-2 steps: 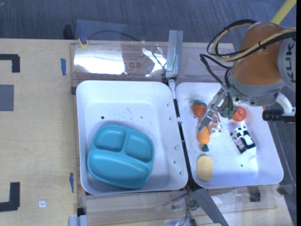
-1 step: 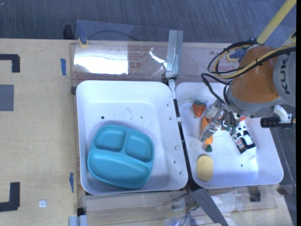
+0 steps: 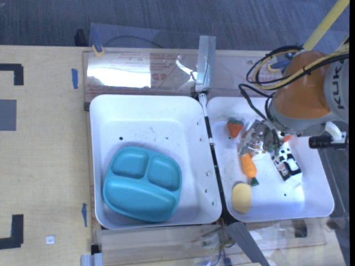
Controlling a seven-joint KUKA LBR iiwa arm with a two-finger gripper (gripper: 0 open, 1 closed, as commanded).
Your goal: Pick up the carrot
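Orange carrot [image 3: 248, 164] top hidden under tool [image 3: 255, 141].

Small orange carrot [image 3: 248, 165] with a green tip at its lower end, lying flat and slanted on the right bin's floor, near its middle; upper end perhaps partly hidden.

Orange carrot [image 3: 248, 164], yellow lemon [image 3: 241, 197], blue sectioned plate [image 3: 143, 184], white bins [image 3: 111, 115], black-and-white carton [image 3: 286, 163].

White letters "KU" show on the arm [image 3: 338, 93].
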